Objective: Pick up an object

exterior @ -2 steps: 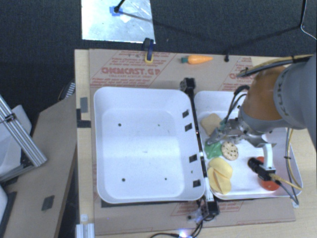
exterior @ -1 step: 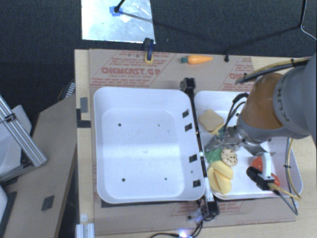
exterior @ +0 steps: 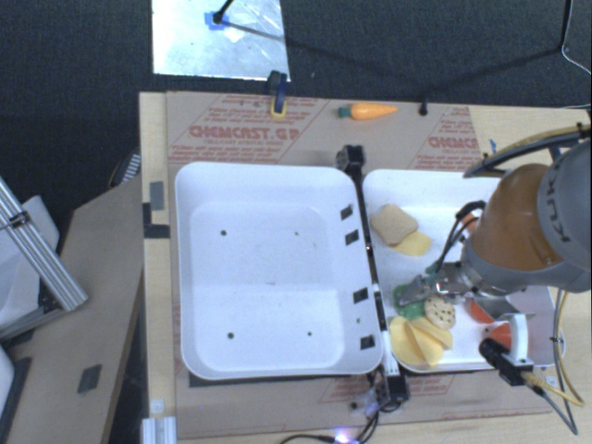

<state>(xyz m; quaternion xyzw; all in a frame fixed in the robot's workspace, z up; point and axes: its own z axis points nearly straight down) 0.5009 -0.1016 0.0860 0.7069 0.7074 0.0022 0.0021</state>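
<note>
The right bin (exterior: 435, 185) holds several toy foods. A tan bread slice (exterior: 394, 222) lies at its far left with a pale yellow piece (exterior: 415, 244) beside it. Nearer the front are a green item (exterior: 410, 294), a speckled cookie (exterior: 439, 315) and yellow slices (exterior: 416, 341). Red-orange pieces (exterior: 496, 334) show at the front right, partly under the arm. My gripper (exterior: 437, 285) is low in this bin, right beside the green item and just above the cookie. The wrist hides how it meets them.
The left bin (exterior: 268, 266) sits beside the right one, with a black divider (exterior: 363, 239) between them. A toy carrot (exterior: 367, 111) and a yellow-blue clamp (exterior: 277, 94) lie on the board behind the bins. The arm's orange band (exterior: 518, 220) overhangs the right bin's right half.
</note>
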